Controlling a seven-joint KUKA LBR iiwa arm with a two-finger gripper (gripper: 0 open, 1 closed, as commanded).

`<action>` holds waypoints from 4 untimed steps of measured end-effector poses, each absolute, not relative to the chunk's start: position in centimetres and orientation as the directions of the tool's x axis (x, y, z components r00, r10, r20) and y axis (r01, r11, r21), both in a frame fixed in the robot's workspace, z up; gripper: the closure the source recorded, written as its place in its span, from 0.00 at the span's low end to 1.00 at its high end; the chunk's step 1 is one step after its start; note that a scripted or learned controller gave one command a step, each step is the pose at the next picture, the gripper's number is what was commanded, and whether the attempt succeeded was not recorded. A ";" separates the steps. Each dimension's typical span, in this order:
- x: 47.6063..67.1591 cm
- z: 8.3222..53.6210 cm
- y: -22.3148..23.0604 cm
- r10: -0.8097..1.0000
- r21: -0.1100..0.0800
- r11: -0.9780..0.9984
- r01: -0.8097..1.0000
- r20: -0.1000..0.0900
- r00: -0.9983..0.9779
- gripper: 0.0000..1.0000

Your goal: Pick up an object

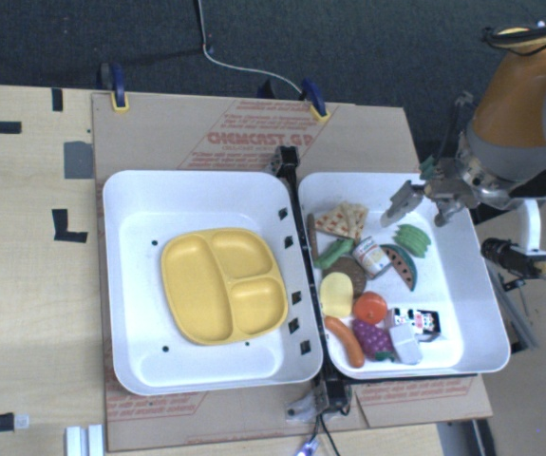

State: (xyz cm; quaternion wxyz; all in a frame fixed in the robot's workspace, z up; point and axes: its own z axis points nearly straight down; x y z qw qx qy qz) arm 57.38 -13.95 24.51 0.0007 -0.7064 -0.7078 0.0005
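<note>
Near edge of the right bin [481,350]: a carrot [346,341], purple grapes [374,338] and a small black-and-white packet [417,323] are lying close together, w/ a red tomato [370,307] and a yellow lemon-like piece [336,294] just behind them. Middle of the bin: a small can [371,256] and a watermelon slice [404,266] are sitting side by side, a green pod [334,252] to their left. Further back: a green leaf piece [413,238], its long axis running approx. left-far to right-near, and a cracker [341,220] at the far left corner.

The gripper [425,204] is hanging over the far right part of this bin, fingers spread apart, nothing between them. The leaf piece is lying just on the near side of the gripper, almost under it, so it is the nearest thing. I am judging that the move needs only a short drop toward near, fingers closing across the short width of the leaf.

The left bin [125,283] is holding a yellow tray [223,284], well apart from the gripper.
</note>
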 end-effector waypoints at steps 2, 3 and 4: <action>60.5 8.3 -21.5 1.000 -0.004 -0.001 1.000 0.001 0.001 0.00; 65.9 9.0 -11.6 1.000 -0.004 0.012 1.000 -0.003 -0.012 0.00; 65.8 10.0 -12.0 1.000 -0.002 0.004 1.000 -0.001 -0.004 1.00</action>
